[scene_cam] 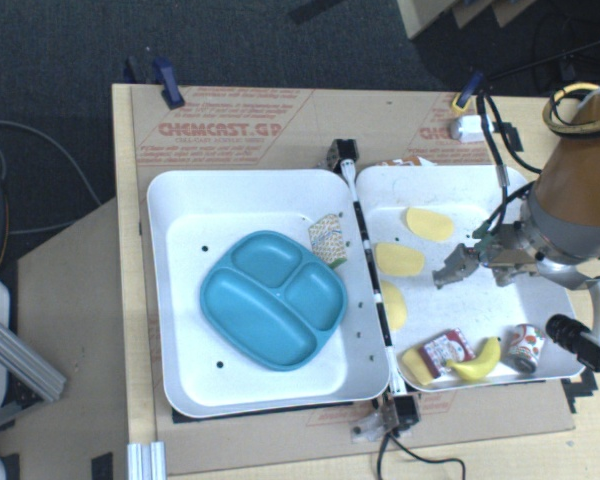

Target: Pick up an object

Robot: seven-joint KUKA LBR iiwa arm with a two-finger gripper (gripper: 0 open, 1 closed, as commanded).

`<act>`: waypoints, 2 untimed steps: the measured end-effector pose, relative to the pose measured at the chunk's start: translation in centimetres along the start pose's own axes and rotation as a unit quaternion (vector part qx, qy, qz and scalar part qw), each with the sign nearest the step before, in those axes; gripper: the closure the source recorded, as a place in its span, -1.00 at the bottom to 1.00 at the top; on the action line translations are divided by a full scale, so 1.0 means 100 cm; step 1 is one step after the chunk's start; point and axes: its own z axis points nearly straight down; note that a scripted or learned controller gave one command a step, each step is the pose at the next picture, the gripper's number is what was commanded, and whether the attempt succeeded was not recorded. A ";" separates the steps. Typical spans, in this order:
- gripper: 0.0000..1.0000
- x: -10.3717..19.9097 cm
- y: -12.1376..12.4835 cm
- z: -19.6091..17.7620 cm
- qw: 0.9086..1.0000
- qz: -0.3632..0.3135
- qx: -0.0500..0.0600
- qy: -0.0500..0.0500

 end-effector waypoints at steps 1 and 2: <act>-1.00 -0.033 -0.007 0.141 1.000 0.001 -0.001 0.000; -1.00 -0.100 0.072 0.141 1.000 0.001 -0.001 -0.001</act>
